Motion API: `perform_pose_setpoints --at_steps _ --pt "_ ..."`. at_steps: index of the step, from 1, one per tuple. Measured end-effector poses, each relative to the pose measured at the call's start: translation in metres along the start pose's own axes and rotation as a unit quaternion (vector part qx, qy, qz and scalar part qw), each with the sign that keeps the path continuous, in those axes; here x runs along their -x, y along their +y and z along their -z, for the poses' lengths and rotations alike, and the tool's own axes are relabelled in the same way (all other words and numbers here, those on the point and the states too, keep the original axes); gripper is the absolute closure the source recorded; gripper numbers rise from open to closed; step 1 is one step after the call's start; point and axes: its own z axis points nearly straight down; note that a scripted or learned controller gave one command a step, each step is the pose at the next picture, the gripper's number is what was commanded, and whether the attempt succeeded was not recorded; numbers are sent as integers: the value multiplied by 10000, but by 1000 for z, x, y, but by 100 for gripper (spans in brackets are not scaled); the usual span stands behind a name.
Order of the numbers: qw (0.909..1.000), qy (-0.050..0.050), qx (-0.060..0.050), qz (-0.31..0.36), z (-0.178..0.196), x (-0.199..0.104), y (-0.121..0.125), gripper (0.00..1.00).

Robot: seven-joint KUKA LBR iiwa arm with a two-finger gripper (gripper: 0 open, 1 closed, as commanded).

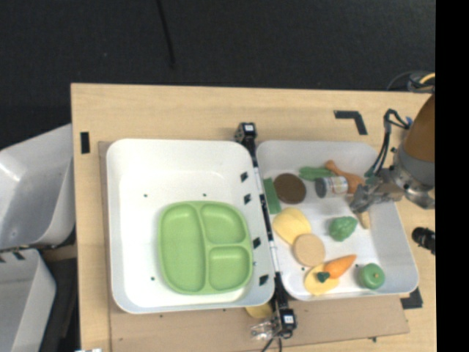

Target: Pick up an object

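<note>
No single target was fixed by the task; the toy food lay crowded in the right bin [410, 270], with the broccoli [342, 228] nearest the gripper [364, 200], the carrot [338, 265] and apple [372, 276] nearer the front wall, and the brown disc [290, 188] towards the divider; the gripper was seen low over the bin's far right; whether it was wide or narrow could not be told; a slip was judged likely, since rounded pieces sat close together; the green tray [205, 248] lay alone in the left bin [124, 196].
</note>
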Motion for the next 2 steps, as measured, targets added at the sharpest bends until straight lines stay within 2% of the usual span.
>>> perform_pose_setpoints --at_steps 1,2 --pt "10000 23 32 49 40 -115 -23 100" --pt "10000 3 18 3 38 -109 -24 0"
